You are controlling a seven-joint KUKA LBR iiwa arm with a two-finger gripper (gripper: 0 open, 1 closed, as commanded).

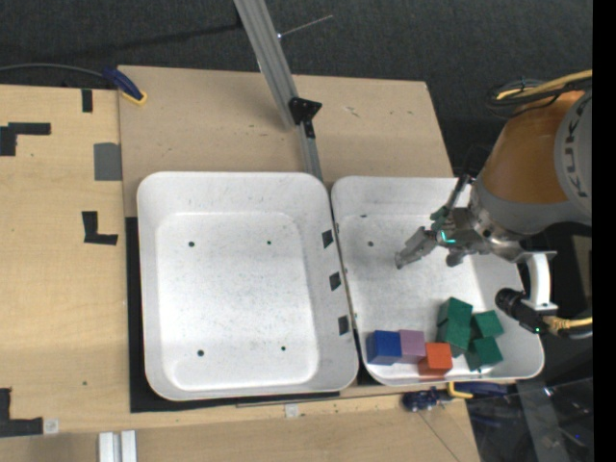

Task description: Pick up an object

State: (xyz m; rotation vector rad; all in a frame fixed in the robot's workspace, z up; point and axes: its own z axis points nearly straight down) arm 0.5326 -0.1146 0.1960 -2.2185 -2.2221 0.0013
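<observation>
My gripper (425, 260) hangs over the middle of the right bin (385, 198), open, with nothing between its fingers. Several blocks lie at that bin's near edge, below the gripper and apart from it. A blue cube (385, 346), a pale purple block (412, 343) and an orange block (438, 357) stand in a row. To their right is a cluster of green blocks (470, 332) in the near right corner.
The left bin (231, 287) adjoins the right one. A slanted metal pole (274, 56) runs down to the bins' shared far edge. The arm's orange and grey body (534, 171) overhangs the right bin's right side. Cables (539, 320) lie by the right rim.
</observation>
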